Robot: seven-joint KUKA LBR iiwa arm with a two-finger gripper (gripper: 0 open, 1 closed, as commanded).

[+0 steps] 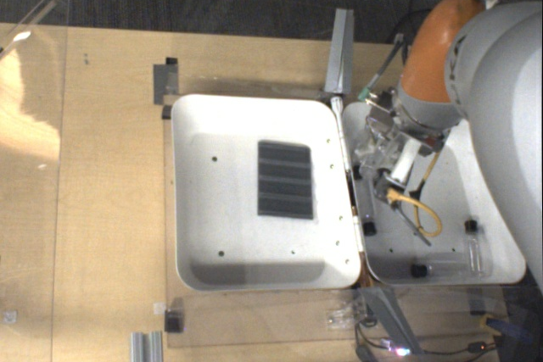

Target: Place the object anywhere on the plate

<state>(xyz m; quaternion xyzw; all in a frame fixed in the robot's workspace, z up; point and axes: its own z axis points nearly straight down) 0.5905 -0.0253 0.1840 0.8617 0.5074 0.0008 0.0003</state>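
Observation:
A dark grey ribbed rectangular plate (285, 180) lies flat in the middle of the left bin (195, 208). The gripper (377, 155) hangs low over the left side of the right bin (441, 267), just right of the wall between the bins and apart from the plate. The wrist with its orange band (437, 47) rises behind it and hides much of that bin. A yellow cable (424, 216) loops down from the gripper. I cannot make out any object held in the gripper. A small translucent item (475, 253) lies near the right bin's front right corner.
Small dark studs (369, 227) dot the right bin's floor. A grey metal post (341, 51) stands behind the gap between the bins. Brackets (166, 80) sit at the left bin's corners. The wooden bench (85, 182) stretches away to the left.

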